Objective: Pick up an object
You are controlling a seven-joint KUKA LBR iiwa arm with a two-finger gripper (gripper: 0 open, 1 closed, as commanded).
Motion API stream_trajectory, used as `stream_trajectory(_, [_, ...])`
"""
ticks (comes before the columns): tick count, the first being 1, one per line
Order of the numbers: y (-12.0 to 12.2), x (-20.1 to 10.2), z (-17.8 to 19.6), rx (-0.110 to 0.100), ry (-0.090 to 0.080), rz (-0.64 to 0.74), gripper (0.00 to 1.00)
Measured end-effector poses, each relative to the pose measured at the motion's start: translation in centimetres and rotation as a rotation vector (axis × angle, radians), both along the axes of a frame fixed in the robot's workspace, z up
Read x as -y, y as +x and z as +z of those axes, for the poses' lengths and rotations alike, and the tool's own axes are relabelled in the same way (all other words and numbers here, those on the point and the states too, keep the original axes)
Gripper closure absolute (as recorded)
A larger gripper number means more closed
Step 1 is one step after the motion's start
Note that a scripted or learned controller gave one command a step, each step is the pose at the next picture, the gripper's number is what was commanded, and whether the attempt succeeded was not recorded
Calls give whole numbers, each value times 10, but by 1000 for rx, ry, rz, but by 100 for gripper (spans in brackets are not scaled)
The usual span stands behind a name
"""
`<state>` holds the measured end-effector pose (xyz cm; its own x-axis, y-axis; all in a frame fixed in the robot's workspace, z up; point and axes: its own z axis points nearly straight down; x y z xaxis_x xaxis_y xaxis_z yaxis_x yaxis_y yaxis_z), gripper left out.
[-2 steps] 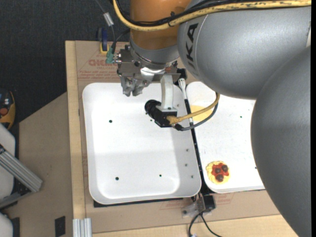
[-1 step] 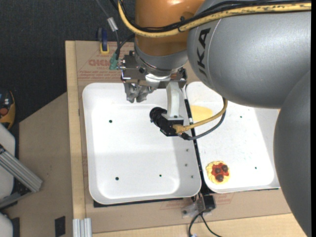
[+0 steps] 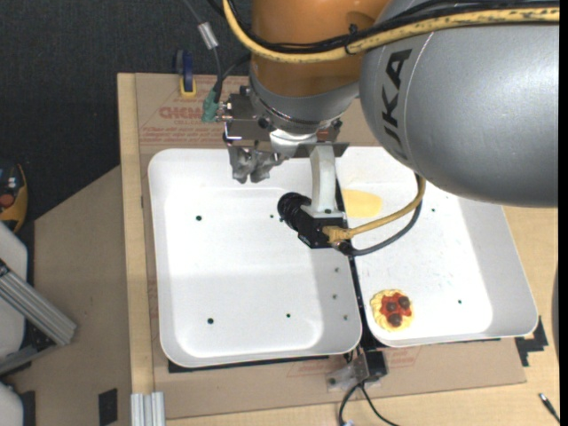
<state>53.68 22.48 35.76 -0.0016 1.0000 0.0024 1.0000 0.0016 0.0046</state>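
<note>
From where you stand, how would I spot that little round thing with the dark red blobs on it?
Find the two white bins side by side and take the right bin, the one the big grey arm hangs over. Look to its near left corner, beside the wall between the bins: the small round piece lies there. Its dark red blobs set it apart from the plain yellow piece further back.

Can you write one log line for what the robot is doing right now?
arm: over left bin | gripper: near back wall, nothing seen held | right bin: yellow piece, pizza toy
</note>
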Motion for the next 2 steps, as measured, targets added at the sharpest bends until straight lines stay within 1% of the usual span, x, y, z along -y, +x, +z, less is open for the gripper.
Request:
stream_trajectory(1, [-24, 0, 27, 0, 0, 1, 100])
stream_trajectory(2, [-22, 1, -77, -16, -7, -3, 100])
